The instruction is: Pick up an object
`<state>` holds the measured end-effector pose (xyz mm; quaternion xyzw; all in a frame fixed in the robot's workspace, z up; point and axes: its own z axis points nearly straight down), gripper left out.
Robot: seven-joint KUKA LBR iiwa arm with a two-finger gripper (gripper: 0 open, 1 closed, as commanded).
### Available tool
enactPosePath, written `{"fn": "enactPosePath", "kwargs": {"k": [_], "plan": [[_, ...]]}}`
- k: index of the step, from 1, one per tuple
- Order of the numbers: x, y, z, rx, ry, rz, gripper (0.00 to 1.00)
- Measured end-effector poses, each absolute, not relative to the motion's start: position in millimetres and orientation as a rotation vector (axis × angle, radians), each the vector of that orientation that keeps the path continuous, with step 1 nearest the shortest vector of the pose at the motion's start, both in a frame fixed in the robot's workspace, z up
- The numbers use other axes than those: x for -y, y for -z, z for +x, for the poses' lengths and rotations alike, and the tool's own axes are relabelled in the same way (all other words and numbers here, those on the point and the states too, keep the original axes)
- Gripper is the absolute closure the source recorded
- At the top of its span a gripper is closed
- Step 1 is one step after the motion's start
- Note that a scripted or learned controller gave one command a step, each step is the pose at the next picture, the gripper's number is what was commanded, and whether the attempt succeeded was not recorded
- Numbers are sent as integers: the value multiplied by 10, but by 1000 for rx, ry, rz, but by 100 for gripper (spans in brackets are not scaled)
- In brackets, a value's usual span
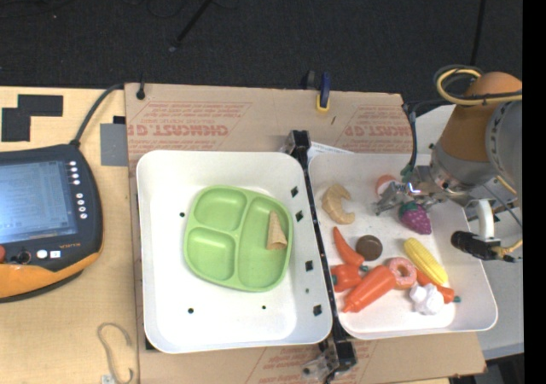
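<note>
My gripper [392,199] is low over the back of the right bin [478,314], reaching in from the right. It sits just left of a purple bunch of grapes [417,219] and just below a small red item [386,180]. I see nothing held in it. Toy foods lie in the bin: a beige croissant [339,203], a brown ball [368,247], a red pepper [342,245], an orange carrot [372,287], a pink donut [401,270], a yellow corn cob [425,261] and a white garlic bulb [421,299].
The left bin [162,288] holds a green divided plate [230,246] with a tan wedge [276,230] in its right compartment. A black divider [312,246] runs between the bins. A teach pendant [43,216] lies at the far left on the bench.
</note>
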<state>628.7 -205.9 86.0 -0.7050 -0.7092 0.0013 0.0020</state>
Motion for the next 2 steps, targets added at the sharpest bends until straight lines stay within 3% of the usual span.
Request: {"fn": "enactPosePath", "kwargs": {"k": [1,2], "plan": [[2065,-985,6296,2227,-2,-2213,100],[2034,-1478,6214,2223,1,-2222,100]]}}
